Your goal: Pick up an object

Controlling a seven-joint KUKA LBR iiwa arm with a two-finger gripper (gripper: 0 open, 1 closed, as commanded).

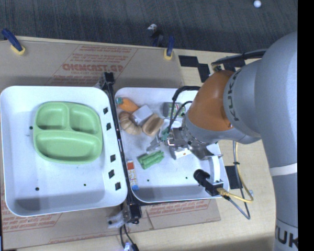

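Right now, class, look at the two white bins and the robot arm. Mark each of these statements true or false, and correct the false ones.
1. A green divided plate lies in the left bin. True.
2. The arm reaches over the left bin. False: it is over the right bin.
3. A green block lies in the right bin. True.
4. The orange carrot lies on the divided plate. False: it lies in the right bin, near its top left corner.
5. The two bins sit side by side on brown cardboard. True.
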